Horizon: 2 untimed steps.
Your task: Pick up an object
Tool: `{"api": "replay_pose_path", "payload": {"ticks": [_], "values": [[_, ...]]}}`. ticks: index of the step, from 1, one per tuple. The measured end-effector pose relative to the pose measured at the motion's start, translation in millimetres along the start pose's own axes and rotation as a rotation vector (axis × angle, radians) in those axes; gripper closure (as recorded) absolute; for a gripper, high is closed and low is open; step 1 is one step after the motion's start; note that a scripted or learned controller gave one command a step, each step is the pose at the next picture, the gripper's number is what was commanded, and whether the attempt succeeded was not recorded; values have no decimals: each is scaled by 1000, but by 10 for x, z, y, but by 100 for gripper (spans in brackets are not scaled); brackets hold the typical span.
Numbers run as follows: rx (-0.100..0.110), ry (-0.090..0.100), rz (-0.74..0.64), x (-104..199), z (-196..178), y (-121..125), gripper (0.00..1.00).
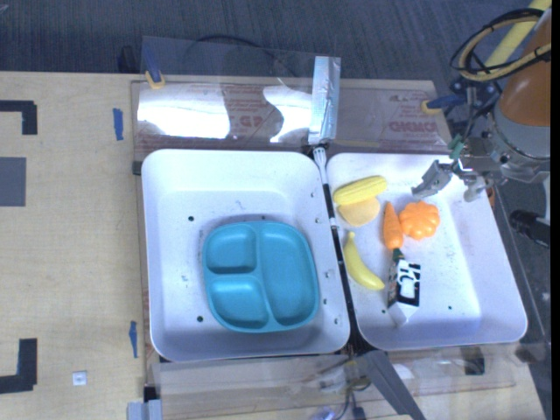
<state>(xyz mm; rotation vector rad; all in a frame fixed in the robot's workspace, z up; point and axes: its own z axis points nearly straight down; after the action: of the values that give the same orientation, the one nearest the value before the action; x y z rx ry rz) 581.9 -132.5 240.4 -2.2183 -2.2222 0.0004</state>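
At the upper right of the frame the two-finger gripper (451, 178) hangs over the far corner of the right white bin (490, 309). Its grey fingers look spread apart with nothing between them.

The pickable things cluster at the left and middle of that bin: a small orange plastic pumpkin (421, 220), just left of it an orange plastic carrot (392, 223), a yellow lemon-like toy (359, 202) at the upper left, a yellow plastic banana (360, 264) along the bin's left wall, and a black-and-white packet (407, 284) lower down. The pumpkin lies nearest the gripper, just below and left of it.

The likely trouble is crowding: pumpkin and carrot sit touching or nearly so, and a finger coming down between them may push one aside or pinch both. The pumpkin's round shape may also slip out of a shallow grip.

Open floor lies on the bin's right half and lower right corner. The left white bin (166, 234) holds a blue divided plastic plate (261, 276).
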Motion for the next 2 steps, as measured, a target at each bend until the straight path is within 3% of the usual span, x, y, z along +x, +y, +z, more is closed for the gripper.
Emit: {"api": "replay_pose_path", "payload": {"ticks": [1,2], "values": [[-3,-1,-1,2,-107,10,100],[5,-1,-43,-338,342,835,100]]}}
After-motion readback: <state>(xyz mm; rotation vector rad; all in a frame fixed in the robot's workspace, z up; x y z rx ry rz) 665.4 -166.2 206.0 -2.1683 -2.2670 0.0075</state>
